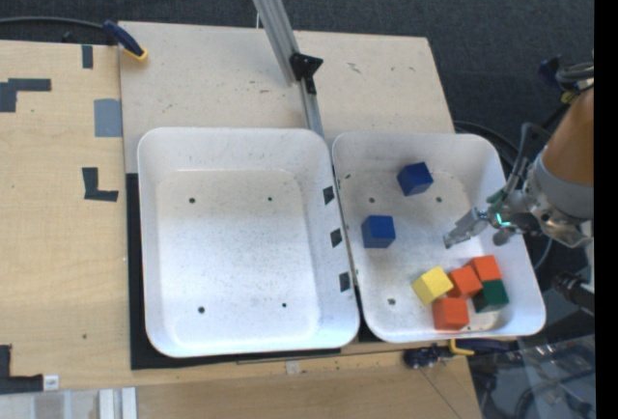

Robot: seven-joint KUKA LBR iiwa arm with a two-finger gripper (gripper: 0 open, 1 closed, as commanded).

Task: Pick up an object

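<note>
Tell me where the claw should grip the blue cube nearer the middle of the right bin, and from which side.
Grip the blue cube across two opposite flat side faces, coming straight down from above. It sits alone on the right bin floor, apart from the other blue cube and the cluster with the yellow cube, so both sides look free. The claw sits to its right.

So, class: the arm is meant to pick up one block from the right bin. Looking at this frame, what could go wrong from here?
1. The yellow block, orange blocks, green block and red-orange block sit packed together, so closing fingers may catch two or push them apart.
2. That cluster lies near the right bin wall, so the gripper may bump the rim.
3. The two blue blocks stand apart; one could slide away if nudged.
</note>
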